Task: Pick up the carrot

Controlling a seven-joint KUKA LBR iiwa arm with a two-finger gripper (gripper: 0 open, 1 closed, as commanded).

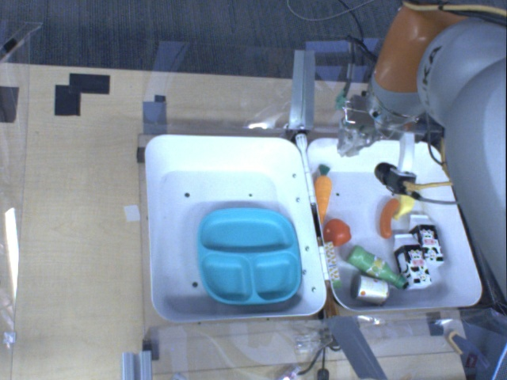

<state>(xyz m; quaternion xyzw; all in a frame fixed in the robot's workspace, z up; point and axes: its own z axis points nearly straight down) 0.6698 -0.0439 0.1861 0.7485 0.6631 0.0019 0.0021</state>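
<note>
Nearest me, a silver tin can (370, 289) lies by the right bin's (467, 291) front edge. The tapered orange carrot (323, 190) hugs its left wall; the gripper (351, 141), empty and seemingly parted, could strike that wall.

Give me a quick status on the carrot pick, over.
Tool above the right bin's far edge, holding nothing visible. Carrot lies against the bin's left wall, untouched. Tomato sits just below its tip; approach from above looks clear.

no legible text, labels, brands or numbers anywhere
</note>
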